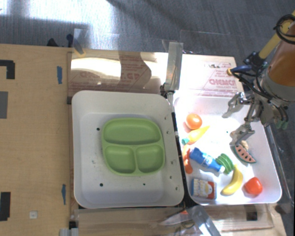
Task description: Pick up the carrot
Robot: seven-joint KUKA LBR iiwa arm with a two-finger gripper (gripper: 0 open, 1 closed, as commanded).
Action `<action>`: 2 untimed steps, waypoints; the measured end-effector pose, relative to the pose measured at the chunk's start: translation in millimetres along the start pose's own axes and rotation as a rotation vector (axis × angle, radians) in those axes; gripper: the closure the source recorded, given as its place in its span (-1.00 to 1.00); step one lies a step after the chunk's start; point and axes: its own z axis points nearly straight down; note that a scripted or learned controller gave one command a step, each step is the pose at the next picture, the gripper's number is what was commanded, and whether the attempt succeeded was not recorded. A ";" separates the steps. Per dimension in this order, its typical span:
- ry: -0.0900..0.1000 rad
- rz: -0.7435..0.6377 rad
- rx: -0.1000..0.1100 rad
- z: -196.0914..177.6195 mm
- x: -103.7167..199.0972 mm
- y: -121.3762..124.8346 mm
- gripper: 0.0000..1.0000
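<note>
My gripper (238,120), two thin metal fingers on a grey arm with an orange band, hangs over the right-hand shallow white plastic bin (274,163), its jaws spread wide apart and holding nothing. The carrot, as best I can judge, is the small orange piece (187,163) lying against the bin's inner wall, well off to the far side of my jaws and lower in the view; it is partly hidden and hard to tell apart from its neighbours. Just below my fingertips lies a red and green toy watermelon slice (245,154), the closest thing to me. Between my jaws and the carrot sit a round orange toy fruit (193,121), a yellow and orange wedge (199,134) and a blue plastic bottle (205,159) with a ribbed green piece (226,162) at its end. Further below are a yellow toy banana (233,181), a red toy tomato (253,186) and a small flat printed packet (203,188). The risk I judge greatest is closing on the wrong orange object, since several look alike; the bin wall beside the carrot could also block one finger, and the bottle may get knocked. Beyond the carrot, the second white bin (84,137) holds a green three-compartment plate (133,145). Both bins rest on a bench covered in brown cardboard (31,135), with grey floor behind.
</note>
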 end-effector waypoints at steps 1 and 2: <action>0.013 0.015 -0.004 109.1 -28.0 23.8 -1.00; 0.008 0.015 -0.002 160.5 -28.4 24.0 -1.00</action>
